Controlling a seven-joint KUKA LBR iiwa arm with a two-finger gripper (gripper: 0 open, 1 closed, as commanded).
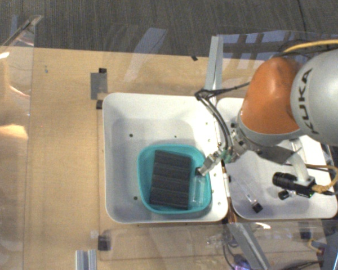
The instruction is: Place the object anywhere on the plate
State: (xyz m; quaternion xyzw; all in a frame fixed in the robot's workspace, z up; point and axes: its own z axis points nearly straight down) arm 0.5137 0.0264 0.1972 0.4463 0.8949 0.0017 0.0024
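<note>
Fingers: the gripper (205,167) sits low over the right part of the teal plate (145,160). Whether its fingers are apart or together cannot be told; the tip is small and partly masked by the wrist.
Held item: nothing is seen between the fingers, so no grasp is recorded.
Task object: the dark ribbed block (170,179) lies flat on the plate, well inside the rim, its long side running up and down the view. The tip is just beside the block's upper right corner; contact cannot be confirmed.
Placement status: judged met as things lie, since the block rests on the plate.
Risk 1: if the tip is touching the block, a sideways pull could drag it toward the rim or off the plate.
Risk 2: a low exit path could catch the plate's right rim and shove the plate against the wall of the left bin (117,167).
Risk 3: the cables looping from the wrist hang near the shared bin walls and could snag on a lift.
Count, arms: one, grey with an orange band.
Count, bins: two, the left bin and the right bin (321,207).
Count, plates: one.
Count, blocks: one.
Count, right-bin items: a few small dark pieces, too small to identify.
</note>
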